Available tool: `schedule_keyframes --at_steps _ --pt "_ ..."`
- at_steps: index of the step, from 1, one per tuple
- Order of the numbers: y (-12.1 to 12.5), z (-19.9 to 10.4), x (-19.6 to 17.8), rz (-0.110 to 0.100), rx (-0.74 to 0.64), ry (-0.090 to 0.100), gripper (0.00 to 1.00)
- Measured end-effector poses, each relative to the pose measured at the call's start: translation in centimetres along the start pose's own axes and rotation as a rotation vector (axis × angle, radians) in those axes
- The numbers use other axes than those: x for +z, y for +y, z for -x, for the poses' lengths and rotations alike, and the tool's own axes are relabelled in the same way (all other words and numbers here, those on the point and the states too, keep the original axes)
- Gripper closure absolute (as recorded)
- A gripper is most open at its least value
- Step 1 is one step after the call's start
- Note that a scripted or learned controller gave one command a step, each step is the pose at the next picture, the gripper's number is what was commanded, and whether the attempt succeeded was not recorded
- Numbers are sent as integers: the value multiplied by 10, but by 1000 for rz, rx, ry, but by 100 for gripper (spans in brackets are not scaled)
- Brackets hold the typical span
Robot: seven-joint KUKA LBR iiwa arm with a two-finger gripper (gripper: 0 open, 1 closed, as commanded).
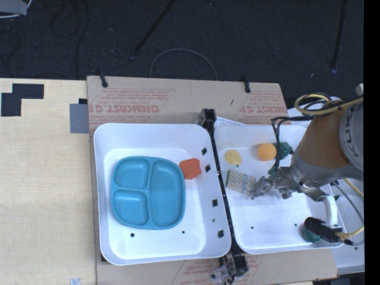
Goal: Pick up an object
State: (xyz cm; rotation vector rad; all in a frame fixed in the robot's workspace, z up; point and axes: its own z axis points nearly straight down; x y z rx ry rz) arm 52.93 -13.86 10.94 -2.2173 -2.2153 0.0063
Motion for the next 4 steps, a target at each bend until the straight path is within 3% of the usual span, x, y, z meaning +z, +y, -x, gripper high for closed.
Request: schedule_keyframes --at_steps 1,2,4 --pt "0 2 -13 2 6 0 100" --pt "-3 3 -75 10 1 -3 100" --pt "-4 13 -155 9 -1 -3 100"
